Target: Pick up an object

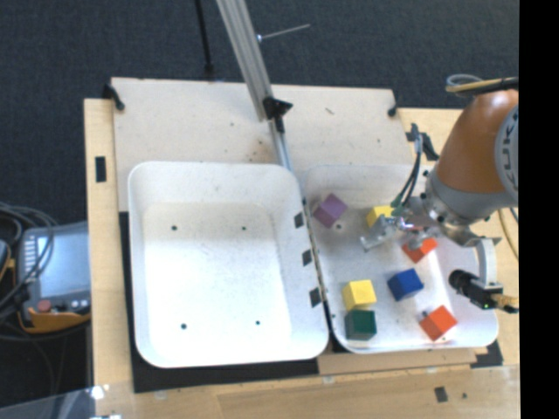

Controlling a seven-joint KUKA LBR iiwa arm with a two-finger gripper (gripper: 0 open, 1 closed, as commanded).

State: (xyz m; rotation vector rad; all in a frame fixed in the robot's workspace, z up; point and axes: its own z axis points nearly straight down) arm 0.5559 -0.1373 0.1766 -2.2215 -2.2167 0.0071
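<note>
The right bin [472,334] holds several small blocks: a purple cube [330,209], a small yellow block [380,214], an orange block [420,250], a blue cube [404,284], a yellow cube [359,293], a green cube [360,323] and another orange cube [438,321]. My gripper [382,232] hangs low over the upper middle of this bin. It is just below the small yellow block and left of the orange block, which the wrist partly hides. I see no block held in it.
The left bin [218,264] lies beside the right one, their rims meeting at about mid-view. A slanted metal rail [249,51] crosses the back of the bench. The arm's grey and orange body [476,160] covers the right bin's far right corner.
</note>
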